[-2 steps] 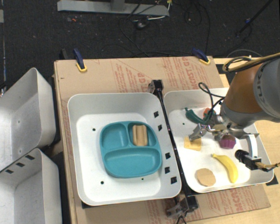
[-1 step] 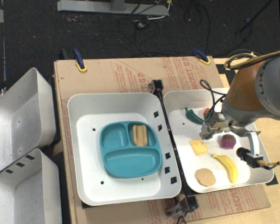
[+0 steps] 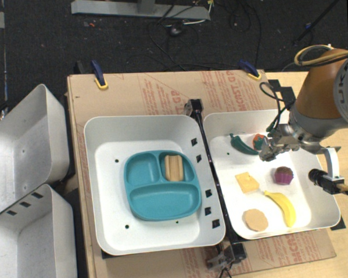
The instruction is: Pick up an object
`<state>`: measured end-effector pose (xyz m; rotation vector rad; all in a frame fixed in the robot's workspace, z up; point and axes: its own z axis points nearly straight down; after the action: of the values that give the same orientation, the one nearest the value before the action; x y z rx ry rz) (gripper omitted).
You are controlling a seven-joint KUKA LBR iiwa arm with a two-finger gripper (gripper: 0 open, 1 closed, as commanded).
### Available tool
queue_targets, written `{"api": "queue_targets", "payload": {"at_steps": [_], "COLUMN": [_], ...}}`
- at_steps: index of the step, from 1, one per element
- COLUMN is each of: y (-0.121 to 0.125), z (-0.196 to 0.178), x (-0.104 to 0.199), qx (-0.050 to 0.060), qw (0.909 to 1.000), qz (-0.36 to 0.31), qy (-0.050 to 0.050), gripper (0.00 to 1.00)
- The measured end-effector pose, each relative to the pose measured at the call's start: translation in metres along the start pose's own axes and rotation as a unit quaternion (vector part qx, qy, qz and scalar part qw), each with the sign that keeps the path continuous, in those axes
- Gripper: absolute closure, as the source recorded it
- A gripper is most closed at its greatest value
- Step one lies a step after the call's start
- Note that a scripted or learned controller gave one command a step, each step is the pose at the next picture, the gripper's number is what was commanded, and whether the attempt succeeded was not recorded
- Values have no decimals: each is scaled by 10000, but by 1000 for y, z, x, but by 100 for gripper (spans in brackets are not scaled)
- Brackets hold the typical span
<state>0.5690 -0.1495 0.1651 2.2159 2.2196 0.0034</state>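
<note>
End effector (image 3: 269,152) low over the right bin (image 3: 323,218), at its upper middle, hanging from a grey arm (image 3: 323,96) with an orange band. Grip state impossible to tell from this angle; nothing visibly held.

Just beside the end effector, toward the bin's back edge: a small red-orange piece (image 3: 259,141), possibly a toy tomato, touching or nearly touching a dark green curved piece (image 3: 242,145), perhaps a toy pepper or cucumber. Slightly right of and below the end effector: a purple round toy (image 3: 283,175). Below and a little left: a yellow cheese-like wedge (image 3: 246,182). Further below: a toy banana (image 3: 282,206) and a tan round cookie-like disc (image 3: 255,220). Well to the left, in the other bin (image 3: 100,168): a teal divided tray (image 3: 159,194) with a tan bread-like block (image 3: 174,167) in one small compartment.

Likely step: descent onto the nearest target, probably the red-orange piece.

For a good grasp: centre over one object alone, clear of its green neighbour. Straddle the narrowest width. Descend straight, close only once the object sits in between. Lift slowly and confirm the catch. Risk: a round, smooth toy rolling or squirting out; a nudge to the green piece.
</note>
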Motion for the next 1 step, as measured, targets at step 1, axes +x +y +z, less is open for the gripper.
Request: {"api": "queue_targets", "payload": {"at_steps": [1], "y": [1], "z": [-48], "x": [0], "qx": [0], "qw": [10000], "qz": [-4], "qy": [1], "gripper": [100]}}
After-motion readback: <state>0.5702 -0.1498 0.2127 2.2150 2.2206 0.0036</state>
